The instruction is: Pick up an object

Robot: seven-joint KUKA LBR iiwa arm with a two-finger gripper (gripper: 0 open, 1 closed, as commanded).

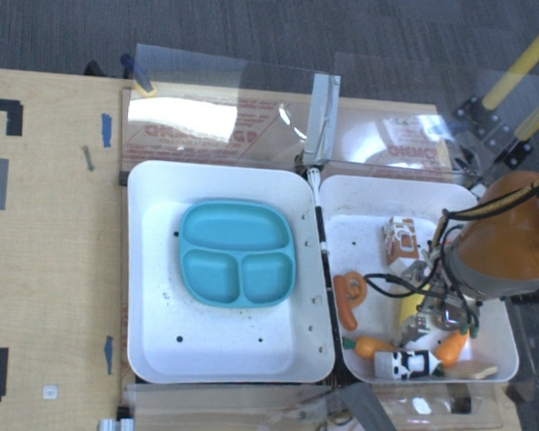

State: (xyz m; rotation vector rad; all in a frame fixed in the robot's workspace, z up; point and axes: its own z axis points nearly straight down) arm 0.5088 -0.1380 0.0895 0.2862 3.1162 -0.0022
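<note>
the arm enters from 3 o'clock, and its tool (424, 324) hangs low in the right bin (360, 226), among the toys at the bin's 5 o'clock side; whether it is spread or pinching anything cannot be told. just beside it lie a yellow piece (410, 307), an orange carrot (452, 346) and a black-and-white cow (408, 363). an orange toy (348, 295) sits at 9 o'clock of the tool. the left bin (158, 249) holds a blue divided plate (237, 253).

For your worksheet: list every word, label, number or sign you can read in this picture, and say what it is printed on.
Nothing reads clearly.
Red print on the left clear panel: too blurred to read.
Red print on the right clear panel: too blurred to read.
Small carton in the right bin: pattern, no legible words.
</note>
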